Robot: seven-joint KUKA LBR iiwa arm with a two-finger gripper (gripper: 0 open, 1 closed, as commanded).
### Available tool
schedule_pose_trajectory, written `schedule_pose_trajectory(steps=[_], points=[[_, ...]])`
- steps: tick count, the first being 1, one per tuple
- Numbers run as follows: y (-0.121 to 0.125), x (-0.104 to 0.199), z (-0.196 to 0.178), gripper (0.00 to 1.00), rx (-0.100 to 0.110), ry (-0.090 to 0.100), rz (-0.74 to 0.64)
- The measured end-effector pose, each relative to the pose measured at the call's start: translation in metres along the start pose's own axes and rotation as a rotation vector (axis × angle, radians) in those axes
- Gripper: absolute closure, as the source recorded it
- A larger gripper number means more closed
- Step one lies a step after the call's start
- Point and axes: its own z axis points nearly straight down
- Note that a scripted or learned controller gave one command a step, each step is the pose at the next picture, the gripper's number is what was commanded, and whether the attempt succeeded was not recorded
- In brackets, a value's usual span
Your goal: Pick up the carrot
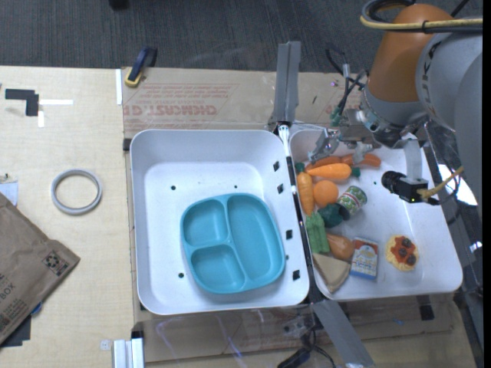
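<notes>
While the left bin (149, 205) holds a blue tray (230, 242), carrot (332, 172) lies right; pincer (337, 133) state perhaps unreadable.

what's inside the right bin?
The right bin holds toy food along its left side: carrots, an orange, a can, a small carton and a tart. The arm covers its far corner.

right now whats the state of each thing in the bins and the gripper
gripper: low over the right bin's far left corner, above the carrots; open or shut unclear
carrot: lying flat in the right bin, not gripped
blue divided plate: flat in the left bin, nothing on it
can: on its side
small carton: lying flat
right bin: holds toy food crowded along its left wall
</notes>
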Motion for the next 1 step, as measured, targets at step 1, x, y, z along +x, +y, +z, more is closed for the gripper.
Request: schedule_pose_trajectory(steps=[1], points=[[-0.0098, -0.0505, 0.0293, 0.0, -0.001, 0.0, -0.068]])
